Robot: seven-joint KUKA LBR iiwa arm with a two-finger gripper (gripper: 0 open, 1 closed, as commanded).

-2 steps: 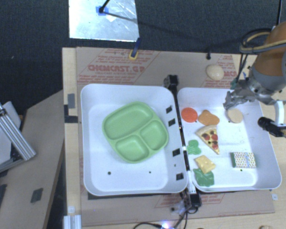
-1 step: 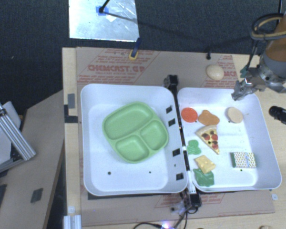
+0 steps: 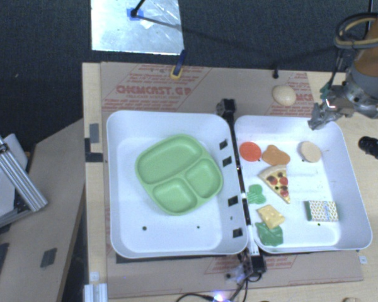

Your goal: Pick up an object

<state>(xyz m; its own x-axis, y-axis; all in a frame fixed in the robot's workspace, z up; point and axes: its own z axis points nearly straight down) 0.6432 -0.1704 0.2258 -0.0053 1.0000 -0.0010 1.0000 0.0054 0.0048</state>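
**Nothing lifted yet, end effector at the upper right corner of the right bin**

Early in the task, judging by the layout: every piece lying flat, nothing raised. End effector (image 3: pixel 319 115) poised over the upper right corner of the right bin (image 3: pixel 349 187), at the right of the frame, just beside the bin's rim. Grasp state impossible to tell from this angle; nothing seen carried.

Candidates for picking, all in the right bin: a round tan piece (image 3: pixel 310 151) closest, just below and slightly left of the end effector; an orange-brown piece (image 3: pixel 275 155) and a red disc (image 3: pixel 250 150) further left, near each other; a pizza slice (image 3: pixel 278 184) toward the middle; a patterned block (image 3: pixel 320 211) lower right; a yellow wedge (image 3: pixel 271 216) and two green pieces (image 3: pixel 269 234) along the lower left side. Outside the bin, a pale egg-shaped object (image 3: pixel 284 95) resting on the surface (image 3: pixel 157 87), to the upper left of the end effector.

Left bin (image 3: pixel 123 231) holding a green divided plate (image 3: pixel 178 174), well apart from the arm.

Remaining, as a judgement: descent onto one piece, closure, lift. Round tan piece the likeliest target by nearness.
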